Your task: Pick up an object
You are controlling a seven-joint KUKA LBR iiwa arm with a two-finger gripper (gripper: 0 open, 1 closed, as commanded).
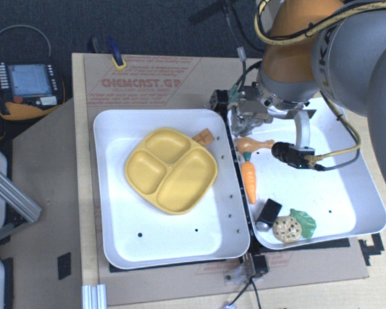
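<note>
We couldn't tell the tool's (248,122) grip state; we figured dropping straight onto the orange plastic carrot (248,180) made sense.

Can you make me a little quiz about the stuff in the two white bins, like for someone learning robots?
1. True or false: the yellow divided plate lies in the left bin.
2. Which thing lies nearest the cookie? A) toy carrot B) green leafy piece C) small brown block
3. Fill in: the gripper hangs over the right bin's ____ corner, near the divider between the bins.

Key: 1 true; 2 B, it touches the cookie; 3 far left (top left in the camera view).
</note>
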